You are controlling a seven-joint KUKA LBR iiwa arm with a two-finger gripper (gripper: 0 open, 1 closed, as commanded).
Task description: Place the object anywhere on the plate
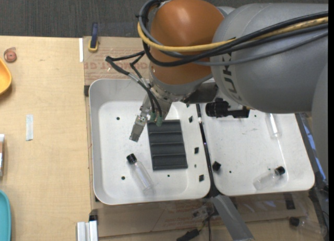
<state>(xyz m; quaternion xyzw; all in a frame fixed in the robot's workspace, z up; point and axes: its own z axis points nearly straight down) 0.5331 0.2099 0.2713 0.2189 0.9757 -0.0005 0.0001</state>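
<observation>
A black ribbed plate (168,145) lies flat in the middle of the left bin (104,130). A clear vial with a black cap (139,170) lies on the bin floor just left of the plate's near corner. My gripper (142,125) hangs below the orange wrist band, over the plate's far left corner and a short way above the vial. Nothing shows in the gripper. The arm hides the far part of both bins.
The right bin (292,182) holds a second capped vial (268,178) near its front edge, a clear tube (273,125) farther back and a small black piece (216,167). A wooden bench top (47,130) lies left of the bins, with a small clear strip (29,128).
</observation>
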